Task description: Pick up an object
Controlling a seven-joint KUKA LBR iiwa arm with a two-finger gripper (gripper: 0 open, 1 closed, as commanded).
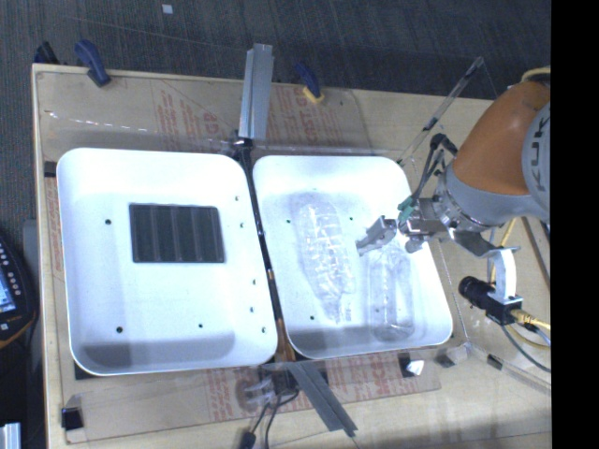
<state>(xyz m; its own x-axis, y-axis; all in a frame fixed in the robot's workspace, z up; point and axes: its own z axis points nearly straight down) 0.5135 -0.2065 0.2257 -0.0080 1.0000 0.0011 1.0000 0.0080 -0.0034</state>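
A: Items, largest first?
B: Right bin (pixel 281 251), centre-right of frame; clear plastic bag (pixel 325 251), long axis running top to bottom; clear bottle (pixel 391 293), directly below the gripper (pixel 379 235).
A: Gripper state?
B: Cannot be determined.

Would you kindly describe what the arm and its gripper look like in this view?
The arm is rounded, with a broad orange band above a grey wrist section. Its gripper is small, grey metal, with a teal-green part just behind it. Thin dark cables run along the wrist, and a black cylindrical fitting with a white bracket hangs below it.
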